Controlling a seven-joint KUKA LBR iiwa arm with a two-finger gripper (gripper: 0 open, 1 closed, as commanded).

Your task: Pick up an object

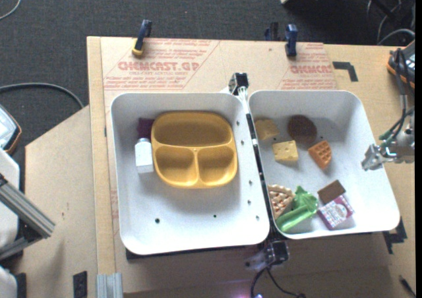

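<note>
My gripper (372, 157) hangs over the right rim of the right bin (359, 109), apart from the toy food inside. In that bin lie a pale bread piece (266, 129), a brown cookie (302, 129), a yellow cheese wedge (285, 151) and an orange waffle (320, 154). Nearer the front are a pizza slice (280, 198), a green leafy toy (299, 209), a brown chocolate block (331, 191) and a pink packet (335, 213). The waffle and the chocolate block are the items closest to the gripper.
The left bin (125, 178) holds a yellow divided plate (194, 148), a small white bottle (144, 156) and a dark purple item (145, 125) behind it. Clamps (141, 37) (291, 38) grip the board's far edge. Cables and gear crowd the right side.
</note>
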